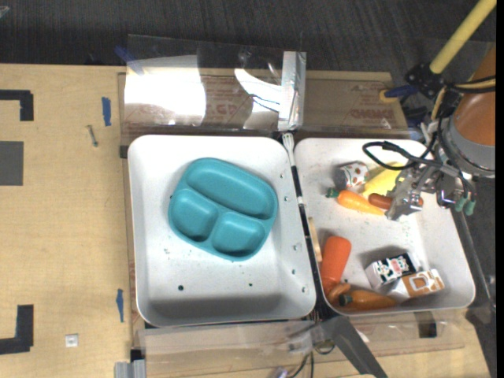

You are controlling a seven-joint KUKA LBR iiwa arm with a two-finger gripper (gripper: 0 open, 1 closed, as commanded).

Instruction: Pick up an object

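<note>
The right bin (457, 235) holds several toy items. An orange carrot (356, 202) lies near the back, with a yellow piece (382, 181) and a small white and red item (354, 173) behind it. My gripper (400, 205) hangs low over the bin's back right, just right of the carrot and beside a small red piece (380, 201). Whether anything is between its jaws is hidden. An orange-red cylinder (336, 258) lies at the bin's left side. A black and white carton (390, 268) and a white and orange carton (419, 283) sit near the front.
The left bin (157, 290) holds a teal divided plate (223, 207). A brown-orange stick (366, 297) lies along the right bin's front wall. The arm's orange band (476, 120) and cables cross the right bin's back right corner. A clear sheet (213, 93) stands behind the bins.
</note>
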